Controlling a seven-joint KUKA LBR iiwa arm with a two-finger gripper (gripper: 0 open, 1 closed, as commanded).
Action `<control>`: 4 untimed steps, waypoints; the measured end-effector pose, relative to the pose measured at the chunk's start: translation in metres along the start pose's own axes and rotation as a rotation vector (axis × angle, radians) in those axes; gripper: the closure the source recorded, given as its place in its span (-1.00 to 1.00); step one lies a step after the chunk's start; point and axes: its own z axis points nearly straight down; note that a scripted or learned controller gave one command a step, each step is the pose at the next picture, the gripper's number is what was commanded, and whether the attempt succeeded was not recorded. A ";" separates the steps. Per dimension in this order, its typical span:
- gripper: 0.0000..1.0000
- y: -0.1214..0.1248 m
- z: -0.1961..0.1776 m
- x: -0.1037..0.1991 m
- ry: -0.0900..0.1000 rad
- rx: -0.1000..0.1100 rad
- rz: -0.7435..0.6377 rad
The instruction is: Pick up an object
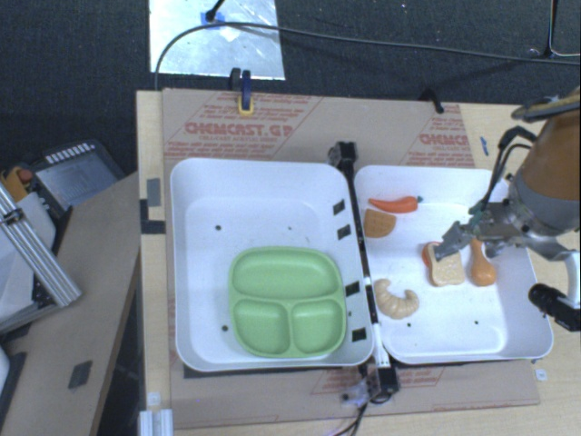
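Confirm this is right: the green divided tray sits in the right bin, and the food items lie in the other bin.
Not quite. The camera view shows the green divided tray in the left bin; the food items, such as the carrot, lie in the right bin.

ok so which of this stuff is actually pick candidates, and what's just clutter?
Job:
gripper, low in the right bin
toast slice
carrot
croissant
round orange piece
orange drumstick-shaped piece

Lying about:
green divided plate in the left bin
yellow clamp
cardboard sheet
foil square
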 end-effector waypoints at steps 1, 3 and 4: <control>-1.00 0.002 -0.005 0.000 -0.002 -0.011 -0.003; -1.00 0.006 0.099 0.000 -0.001 -0.006 0.000; -1.00 0.008 0.141 -0.001 -0.005 -0.014 0.000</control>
